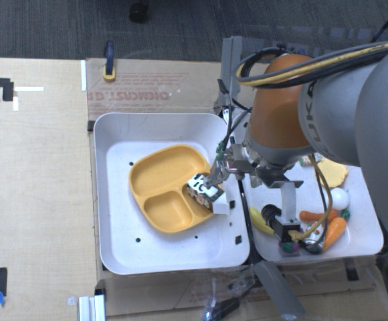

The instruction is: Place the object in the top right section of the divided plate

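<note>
Gripper (211, 182) low over the yellow plate's (160, 179) right edge in the left bin (114, 239), a black-and-white object (203, 191) at its tip, grip state not discernible; carrots (328, 229) and egg (339, 198) in the right bin (368, 243).

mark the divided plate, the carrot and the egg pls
divided plate (155, 172), camera view, floor of its large section
carrot (334, 232), camera view, mid-body
egg (339, 198), camera view, centre of shell
</note>
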`<state>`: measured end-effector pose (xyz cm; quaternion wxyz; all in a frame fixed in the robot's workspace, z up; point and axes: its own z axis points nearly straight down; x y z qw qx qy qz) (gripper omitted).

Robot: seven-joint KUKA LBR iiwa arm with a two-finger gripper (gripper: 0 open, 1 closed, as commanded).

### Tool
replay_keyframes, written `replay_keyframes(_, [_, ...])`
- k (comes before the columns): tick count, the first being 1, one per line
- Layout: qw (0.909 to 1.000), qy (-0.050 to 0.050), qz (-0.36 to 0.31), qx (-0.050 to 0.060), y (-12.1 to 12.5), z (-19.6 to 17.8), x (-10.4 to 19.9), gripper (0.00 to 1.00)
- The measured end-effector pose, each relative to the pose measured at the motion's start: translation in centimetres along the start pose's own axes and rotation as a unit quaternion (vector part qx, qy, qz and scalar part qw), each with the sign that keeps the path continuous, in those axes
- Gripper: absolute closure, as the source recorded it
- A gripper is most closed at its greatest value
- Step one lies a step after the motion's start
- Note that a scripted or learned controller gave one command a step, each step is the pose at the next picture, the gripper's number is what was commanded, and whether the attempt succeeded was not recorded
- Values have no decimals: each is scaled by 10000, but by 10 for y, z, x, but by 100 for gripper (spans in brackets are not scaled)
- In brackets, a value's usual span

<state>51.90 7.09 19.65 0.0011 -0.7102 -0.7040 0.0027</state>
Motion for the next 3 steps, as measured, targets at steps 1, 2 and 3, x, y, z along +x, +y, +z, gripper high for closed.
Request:
replay_keyframes(1, [10000,0,-1,-1,0,0,0,0])
replay_keyframes(2, [10000,28,-17,-39,50,68,33,0])
replay_keyframes(3, [10000,8,9,-21,50,61,29,100])
